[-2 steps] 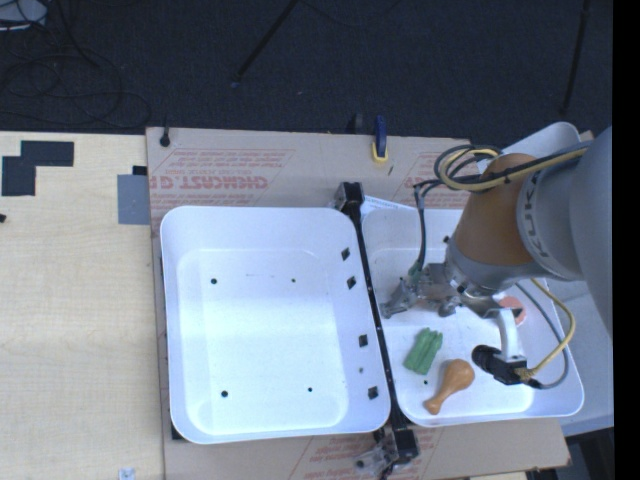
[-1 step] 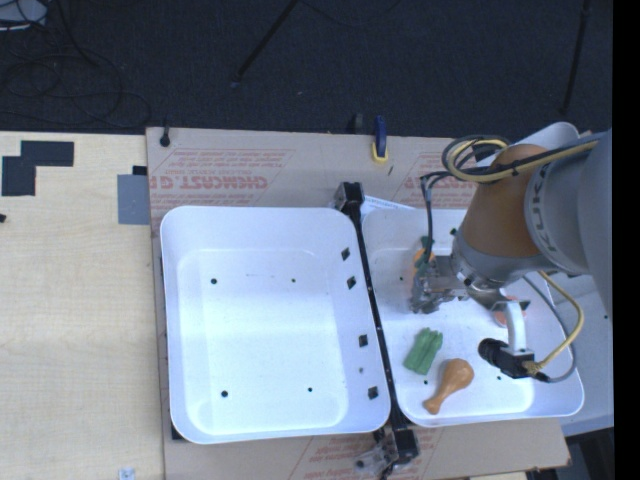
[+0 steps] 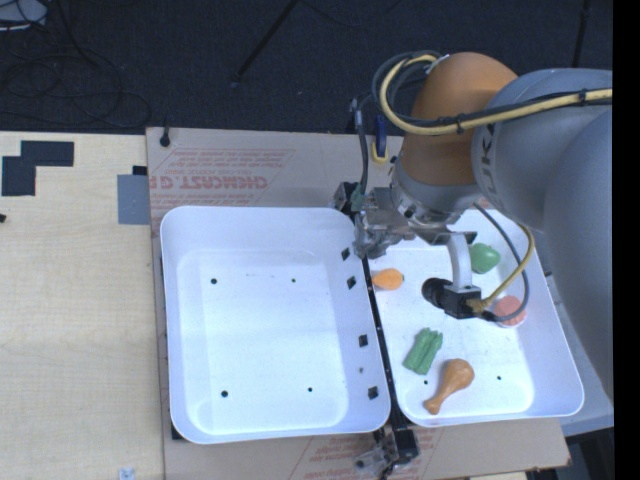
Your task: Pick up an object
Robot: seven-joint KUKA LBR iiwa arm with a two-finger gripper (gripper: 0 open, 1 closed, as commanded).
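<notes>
The right bin (image 3: 560, 393) holds several small toys. An orange piece (image 3: 388, 279) lies near the bin's left wall. A green ridged piece (image 3: 423, 351) and a tan drumstick (image 3: 449, 384) lie toward the front. A green rounded piece (image 3: 485, 258) and a red piece (image 3: 511, 311) sit at the right, partly hidden by the arm's cable. My gripper (image 3: 368, 240) hangs over the divide between the bins, just above and left of the orange piece. The wrist hides its tip.
The left bin (image 3: 180, 318) stands beside the right one on a cardboard sheet (image 3: 230, 173). A black fitting (image 3: 448, 296) on the arm's cable hangs over the middle of the right bin. The grey arm covers the bin's upper right.
</notes>
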